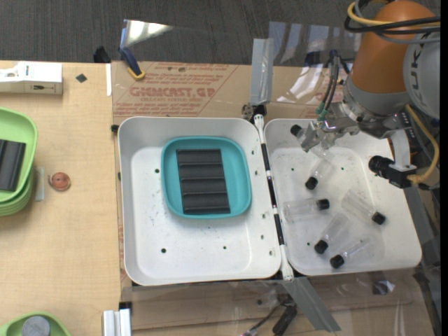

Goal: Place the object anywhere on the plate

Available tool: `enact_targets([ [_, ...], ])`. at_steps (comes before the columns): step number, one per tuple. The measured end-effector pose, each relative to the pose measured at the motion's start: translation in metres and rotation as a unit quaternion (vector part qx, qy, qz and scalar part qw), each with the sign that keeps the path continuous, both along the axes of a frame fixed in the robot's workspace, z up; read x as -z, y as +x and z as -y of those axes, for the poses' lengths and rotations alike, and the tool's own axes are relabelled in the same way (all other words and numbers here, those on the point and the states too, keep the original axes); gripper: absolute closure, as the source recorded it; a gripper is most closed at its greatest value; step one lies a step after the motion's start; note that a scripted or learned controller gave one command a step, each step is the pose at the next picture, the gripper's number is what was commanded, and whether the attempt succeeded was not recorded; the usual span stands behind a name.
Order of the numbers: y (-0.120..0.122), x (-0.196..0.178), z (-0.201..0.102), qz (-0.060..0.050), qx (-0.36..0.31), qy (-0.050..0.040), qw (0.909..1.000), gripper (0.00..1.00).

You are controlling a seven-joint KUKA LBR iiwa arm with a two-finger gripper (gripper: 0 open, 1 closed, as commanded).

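Right, the gripper (316,136) hangs over the 11 o'clock corner of the right bin (400,252), and whether it is wide or closed I cannot tell, because the clutter at the wrist hides it; I see nothing held. Nearest candidate, I judge, is the clear vial (317,173) lying flat just at 6 o'clock from the gripper. Its long axis runs roughly 1 to 7 o'clock and its black cap points to 7. More clear vials (329,236) are scattered further toward 5 o'clock, well apart from the gripper, and their transparent bodies are hard to trace. The teal plate (169,180) sits in the middle of the left bin (140,254), away at 9 o'clock across the divide between the bins. So the coming move looks like a short drop toward 6 o'clock, with the closing line set across that 1-to-7 axis, then a carry toward 9 o'clock.
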State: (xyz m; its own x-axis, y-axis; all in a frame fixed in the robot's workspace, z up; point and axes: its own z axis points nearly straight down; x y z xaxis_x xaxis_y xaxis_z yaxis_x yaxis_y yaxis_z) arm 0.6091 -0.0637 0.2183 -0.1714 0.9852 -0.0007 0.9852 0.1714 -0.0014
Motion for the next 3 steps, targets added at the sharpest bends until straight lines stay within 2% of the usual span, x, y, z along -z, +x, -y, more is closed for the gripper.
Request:
enact_targets([
  [1,0.003,0.008,-0.072,-0.001,-0.048,0.0001,0.9989,1.00],
  [2,0.003,0.008,-0.072,-0.001,-0.047,0.0000,0.9989,0.00],
  [3,0.011,-0.009,-0.060,0.000,-0.059,0.0000,0.9983,0.00],
])
